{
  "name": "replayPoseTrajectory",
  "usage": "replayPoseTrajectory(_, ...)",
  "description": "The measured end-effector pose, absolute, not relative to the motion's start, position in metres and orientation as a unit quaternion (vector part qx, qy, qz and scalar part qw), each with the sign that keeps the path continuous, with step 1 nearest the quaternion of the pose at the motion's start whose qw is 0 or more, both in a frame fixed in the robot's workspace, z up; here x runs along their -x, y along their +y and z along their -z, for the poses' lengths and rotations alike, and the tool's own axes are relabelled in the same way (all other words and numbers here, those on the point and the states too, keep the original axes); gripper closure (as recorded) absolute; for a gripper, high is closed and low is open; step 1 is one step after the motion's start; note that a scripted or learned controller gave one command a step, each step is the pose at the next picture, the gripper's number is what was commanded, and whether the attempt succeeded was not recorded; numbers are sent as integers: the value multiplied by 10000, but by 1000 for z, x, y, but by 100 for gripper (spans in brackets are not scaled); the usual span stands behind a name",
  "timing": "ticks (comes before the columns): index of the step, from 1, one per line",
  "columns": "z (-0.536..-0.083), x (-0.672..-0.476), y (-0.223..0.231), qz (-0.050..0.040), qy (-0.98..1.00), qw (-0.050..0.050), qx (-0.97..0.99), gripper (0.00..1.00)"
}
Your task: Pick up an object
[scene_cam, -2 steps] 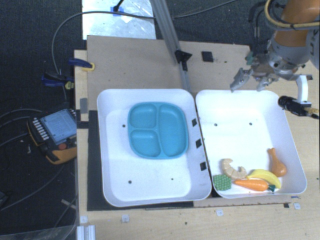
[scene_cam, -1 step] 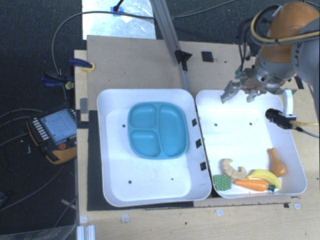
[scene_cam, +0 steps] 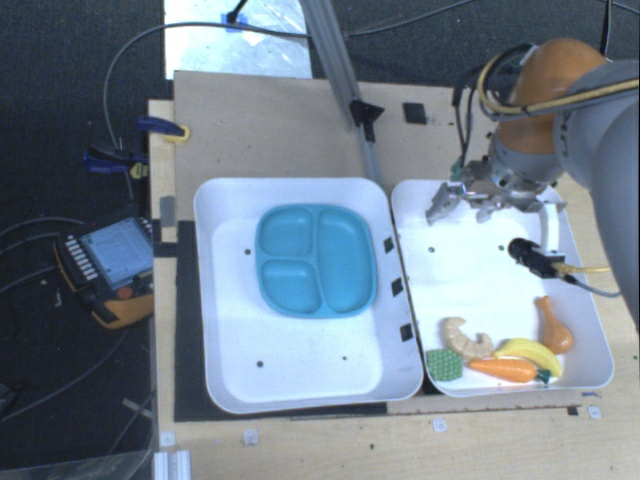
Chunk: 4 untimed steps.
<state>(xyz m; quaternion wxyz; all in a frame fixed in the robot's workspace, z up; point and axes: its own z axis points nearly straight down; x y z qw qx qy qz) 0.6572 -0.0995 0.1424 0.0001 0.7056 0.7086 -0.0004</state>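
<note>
My gripper (scene_cam: 463,211) hangs over the far end of the right bin (scene_cam: 470,278), its two grey fingers spread open with only bare bin floor under them. The toy foods lie bunched in that bin's near right corner, well away from the fingers. They are a brown drumstick (scene_cam: 553,326), a yellow banana (scene_cam: 527,350), an orange carrot (scene_cam: 503,370), a beige curled piece (scene_cam: 466,339) and a small green piece (scene_cam: 445,365).
A blue divided plate (scene_cam: 317,260) lies in the left bin (scene_cam: 230,348). A grey pole (scene_cam: 335,58) slants down to the far edge between the bins. The arm's grey body and orange band (scene_cam: 555,73) fill the upper right, and a black fitting with cable (scene_cam: 530,255) hangs over the right bin.
</note>
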Motion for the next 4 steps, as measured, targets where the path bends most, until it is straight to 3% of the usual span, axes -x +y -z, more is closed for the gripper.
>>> replayPoseTrajectory(1,-91,-657,-99,5,7083,-1,-7059,0)
replayPoseTrajectory(2,-105,-659,-99,-15,7088,21,-7054,100)
replayPoseTrajectory(4,-205,-648,-89,-17,7092,19,-7050,100)
